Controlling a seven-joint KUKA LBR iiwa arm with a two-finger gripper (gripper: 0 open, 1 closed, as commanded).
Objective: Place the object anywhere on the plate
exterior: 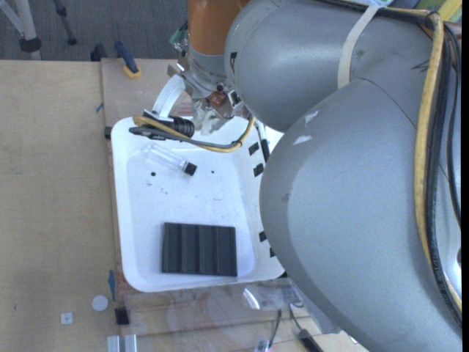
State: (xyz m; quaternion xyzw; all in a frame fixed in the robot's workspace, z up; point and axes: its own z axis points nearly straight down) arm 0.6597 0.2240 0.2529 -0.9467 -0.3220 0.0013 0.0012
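Observation:
A small clear tube with a black cap (173, 160) lies on the floor of the left white bin (135, 218), in its far half. A dark ribbed rectangular plate (199, 249) lies flat near the bin's front edge, apart from the tube. My gripper (207, 112) hangs below the orange wrist band over the bin's far rim, up and to the right of the tube and not touching it. I see nothing held in it.
A black and yellow cable bundle (170, 129) droops from the wrist across the bin's far edge. The big grey arm (352, 160) hides the right bin. A blue clamp (129, 63) sits on the bench behind, and small parts (99, 303) lie at the front left.

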